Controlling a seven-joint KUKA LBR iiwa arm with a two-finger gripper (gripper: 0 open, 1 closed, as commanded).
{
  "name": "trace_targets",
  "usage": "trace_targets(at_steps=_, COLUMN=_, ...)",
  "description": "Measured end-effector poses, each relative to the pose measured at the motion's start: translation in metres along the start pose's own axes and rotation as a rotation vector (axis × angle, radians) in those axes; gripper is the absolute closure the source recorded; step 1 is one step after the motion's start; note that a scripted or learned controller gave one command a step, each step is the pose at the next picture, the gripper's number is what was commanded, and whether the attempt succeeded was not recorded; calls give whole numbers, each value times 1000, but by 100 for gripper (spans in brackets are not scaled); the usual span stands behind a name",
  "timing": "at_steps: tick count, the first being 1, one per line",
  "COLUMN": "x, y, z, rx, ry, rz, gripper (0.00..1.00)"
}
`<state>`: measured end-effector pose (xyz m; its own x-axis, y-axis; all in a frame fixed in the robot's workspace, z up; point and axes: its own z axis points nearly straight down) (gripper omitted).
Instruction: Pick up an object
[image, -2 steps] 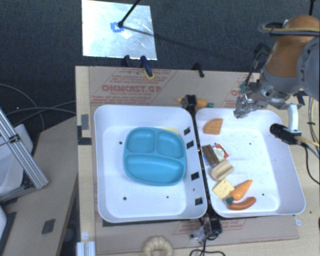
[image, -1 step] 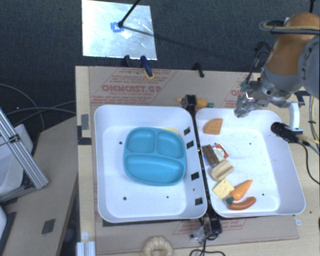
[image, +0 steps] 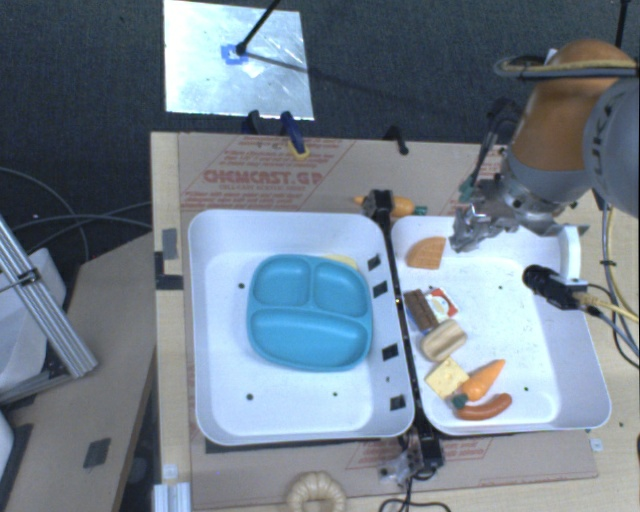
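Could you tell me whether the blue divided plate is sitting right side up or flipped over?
Right side up: the blue divided plate in the left bin shows three recessed compartments facing upward.

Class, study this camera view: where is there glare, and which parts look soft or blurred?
Camera view: glare whitens the silver sheet at the top; light is even over both white bins, with faint shadows beside the blue divided tray; the claw and arm look slightly soft, the small food items grainy.

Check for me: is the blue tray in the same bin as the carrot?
No. The blue tray lies in the left bin, while the carrot lies in the right bin.
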<state>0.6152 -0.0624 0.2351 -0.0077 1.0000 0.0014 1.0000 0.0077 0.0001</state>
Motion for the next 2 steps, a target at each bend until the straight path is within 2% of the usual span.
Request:
trace_targets(at_steps=1, x=15, y=-17, z=9, rx=0, ry=-1, rz=1, gripper=100)
trace_targets(at_steps=2, x=17, y=-21, z=6, rx=-1, ry=-1, rz=2, gripper=100)
